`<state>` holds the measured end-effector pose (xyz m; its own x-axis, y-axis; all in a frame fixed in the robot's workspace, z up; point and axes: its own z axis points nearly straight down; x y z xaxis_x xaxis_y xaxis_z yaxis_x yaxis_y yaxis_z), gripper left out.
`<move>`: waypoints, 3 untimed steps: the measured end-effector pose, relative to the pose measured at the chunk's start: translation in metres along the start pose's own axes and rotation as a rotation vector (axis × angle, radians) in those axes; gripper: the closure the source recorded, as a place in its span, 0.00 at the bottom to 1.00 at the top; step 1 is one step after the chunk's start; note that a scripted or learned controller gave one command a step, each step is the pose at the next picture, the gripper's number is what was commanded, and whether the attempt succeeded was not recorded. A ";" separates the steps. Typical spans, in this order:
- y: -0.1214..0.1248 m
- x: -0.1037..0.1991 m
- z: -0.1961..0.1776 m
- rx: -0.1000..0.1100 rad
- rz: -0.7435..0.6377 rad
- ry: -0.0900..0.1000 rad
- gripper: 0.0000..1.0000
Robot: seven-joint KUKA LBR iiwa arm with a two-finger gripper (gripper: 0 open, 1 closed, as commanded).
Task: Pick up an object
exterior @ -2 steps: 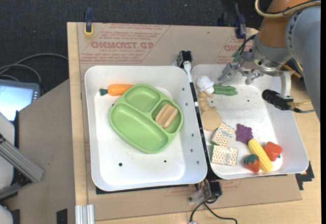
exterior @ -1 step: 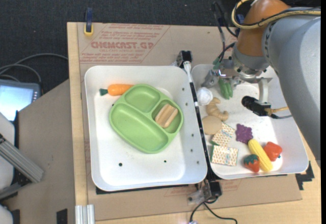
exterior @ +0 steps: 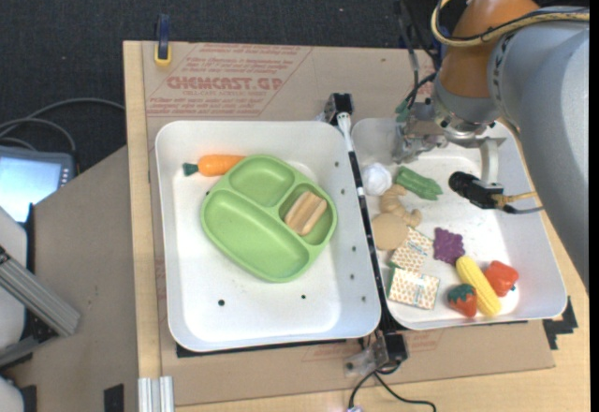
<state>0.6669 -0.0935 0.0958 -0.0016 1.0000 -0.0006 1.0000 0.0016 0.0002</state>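
The right bin [exterior: 533, 242] holds several toy foods: a white ball [exterior: 376, 180], a green pod [exterior: 418, 183], a tan figure [exterior: 398, 207], a tan disc [exterior: 388, 232], two patterned crackers [exterior: 412, 272], purple grapes [exterior: 447, 244], a yellow corn cob [exterior: 477, 284], a red pepper [exterior: 503, 276] and a strawberry [exterior: 460, 300]. My gripper [exterior: 409, 146] hangs over the far left corner of this bin, just above and behind the white ball and the green pod. The wrist hides its tip. Nothing shows in its hold.
The left bin [exterior: 187, 288] carries a green divided plate [exterior: 253, 232] with a bread piece [exterior: 305, 212] in one compartment, and a carrot [exterior: 213, 165] beside it. A black part with a yellow cable [exterior: 475, 189] reaches over the right bin. The grey arm [exterior: 552, 101] covers the far right.
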 end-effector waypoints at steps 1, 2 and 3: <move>0.000 0.000 0.001 0.001 0.000 0.000 0.00; -0.094 -0.019 0.012 0.009 0.006 0.002 0.00; -0.033 -0.038 0.011 -0.006 0.000 -0.002 0.00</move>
<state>0.6335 -0.1313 0.0853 -0.0020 1.0000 -0.0026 1.0000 0.0020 0.0060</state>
